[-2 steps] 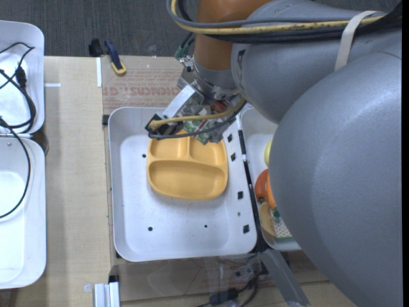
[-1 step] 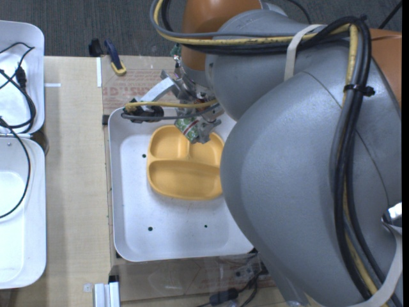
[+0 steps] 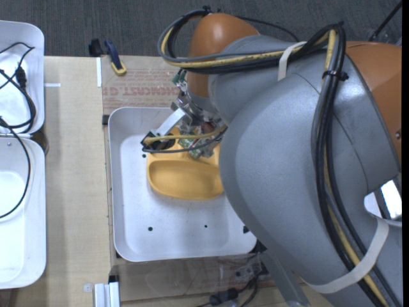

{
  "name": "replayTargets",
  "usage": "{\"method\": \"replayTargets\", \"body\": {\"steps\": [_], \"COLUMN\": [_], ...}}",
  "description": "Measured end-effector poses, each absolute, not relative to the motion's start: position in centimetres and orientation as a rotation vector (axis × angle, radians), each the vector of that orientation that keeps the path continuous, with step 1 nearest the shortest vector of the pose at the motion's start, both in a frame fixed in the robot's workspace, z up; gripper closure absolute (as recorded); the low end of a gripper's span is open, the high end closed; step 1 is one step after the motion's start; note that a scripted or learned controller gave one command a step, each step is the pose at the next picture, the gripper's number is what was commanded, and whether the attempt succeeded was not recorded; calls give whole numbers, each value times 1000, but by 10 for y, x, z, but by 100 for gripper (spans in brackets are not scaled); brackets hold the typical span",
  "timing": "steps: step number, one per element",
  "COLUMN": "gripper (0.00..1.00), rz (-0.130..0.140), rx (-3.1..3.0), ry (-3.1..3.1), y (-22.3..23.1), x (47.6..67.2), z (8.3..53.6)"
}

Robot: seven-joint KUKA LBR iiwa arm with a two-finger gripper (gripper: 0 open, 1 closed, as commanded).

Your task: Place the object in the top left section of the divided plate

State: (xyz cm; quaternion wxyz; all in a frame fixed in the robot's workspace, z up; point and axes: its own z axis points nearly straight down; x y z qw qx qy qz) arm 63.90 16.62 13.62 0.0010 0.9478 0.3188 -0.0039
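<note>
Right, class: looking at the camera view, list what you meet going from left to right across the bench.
left white bin → blue-handled tool → yellow plate → grey arm. The right white bin lies under the plate and spans several of these, so it has no place in the order.

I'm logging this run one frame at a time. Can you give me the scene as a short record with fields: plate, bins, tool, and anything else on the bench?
plate: yellow plastic divided plate, lying in the middle bin, its right part hidden by the grey arm
middle bin: shallow white bin on the bench
tool: over the plate's far edge
object to place: cannot be made out
left edge: second white bin, with black cables looping across it
far bench edge: blue-handled clamp
</note>
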Motion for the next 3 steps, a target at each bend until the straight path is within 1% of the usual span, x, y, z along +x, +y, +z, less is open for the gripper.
{"method": "replayTargets", "body": {"steps": [1,2,3], "gripper": [100,100,100], "rz": [-8,-18,-10], "rx": [3080,3078,3037], "ry": [603,595,786], "y": [220,217,228], "x": [654,655,649], "z": [284,290,363]}}
